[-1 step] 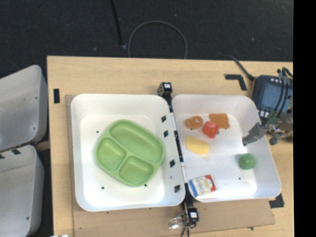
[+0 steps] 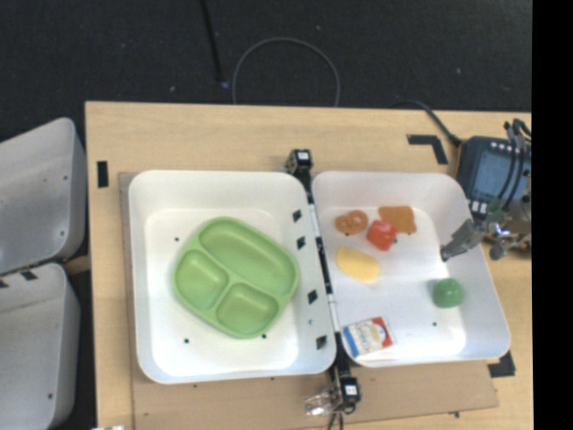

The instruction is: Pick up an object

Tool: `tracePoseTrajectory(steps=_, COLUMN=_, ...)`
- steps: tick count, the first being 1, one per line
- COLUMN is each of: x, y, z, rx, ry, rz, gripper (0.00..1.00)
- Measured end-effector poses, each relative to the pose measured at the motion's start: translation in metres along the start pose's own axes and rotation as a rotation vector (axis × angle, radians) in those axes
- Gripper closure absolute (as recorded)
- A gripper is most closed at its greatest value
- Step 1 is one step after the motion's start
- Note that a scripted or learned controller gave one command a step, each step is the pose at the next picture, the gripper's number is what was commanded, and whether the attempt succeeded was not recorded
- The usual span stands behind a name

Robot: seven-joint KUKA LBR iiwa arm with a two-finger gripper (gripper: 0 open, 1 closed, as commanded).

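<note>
From where I stand, the arm comes in low from the right edge, its dark boxy wrist trailing a bundle of cables, and it leans down over the right rim of the right bin. The tool angles inward and downward, a grey tip hanging just inside that rim, above the white floor. It is too small and blurred here; I cannot tell how it is set, and nothing sits in it that I can make out.

Nearest the tool, just below and slightly left of it, rests a small green ball on the bin floor, apart from the tip. Further left lies a yellow lemon-like piece. Above that, a red piece sits between a brown ring-shaped pretzel and an orange slab, touching or nearly touching both. At the bin's lower left corner lies a small carton with red and blue print, flat on its side against the wall.

The left bin holds a green divided plate with three compartments, lying flat, a little tilted in its placement. Both bins sit side by side on the pale wooden surface, joined along a dark clipped seam.
</note>
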State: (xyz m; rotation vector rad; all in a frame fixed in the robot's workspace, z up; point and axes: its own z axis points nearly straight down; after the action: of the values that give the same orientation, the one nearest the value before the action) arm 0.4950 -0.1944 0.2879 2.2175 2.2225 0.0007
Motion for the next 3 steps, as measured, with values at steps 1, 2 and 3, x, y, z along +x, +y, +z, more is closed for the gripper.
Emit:
tracePoseTrajectory(steps=1, x=0.001, y=0.009, z=0.050, rx=0.005, ry=0.000, rz=0.003, gripper=0.00)
tracePoseTrajectory(steps=2, x=-0.001, y=0.011, z=0.092, rx=0.005, ry=0.000, rz=0.003, gripper=0.00)
tracePoseTrajectory(steps=3, x=-0.002, y=0.009, z=0.134, rx=0.005, ry=0.000, rz=0.003, gripper=0.00)
